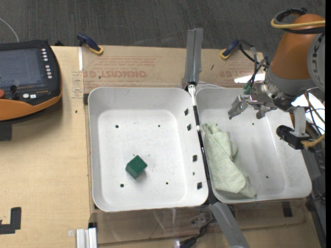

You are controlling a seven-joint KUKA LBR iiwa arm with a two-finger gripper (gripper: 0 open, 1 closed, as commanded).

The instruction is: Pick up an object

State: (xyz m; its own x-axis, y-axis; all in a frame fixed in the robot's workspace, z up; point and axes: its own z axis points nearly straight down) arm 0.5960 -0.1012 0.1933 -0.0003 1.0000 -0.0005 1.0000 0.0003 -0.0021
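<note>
A small green block (136,166) lies on the floor of the left bin (103,138), toward its front. A crumpled pale green cloth (223,158) lies along the left side of the right bin (279,185), against the divider. My gripper (249,109) hangs over the back of the right bin, up and to the right of the cloth. Its two fingers are spread apart with nothing between them. The grey and orange arm reaches in from the right behind it.
A grey post (193,56) rises between the two bins at the back. A control pendant (26,79) rests on the bench at far left. Clamps (90,44) hold the cardboard sheet behind the bins. Cables hang near the wrist.
</note>
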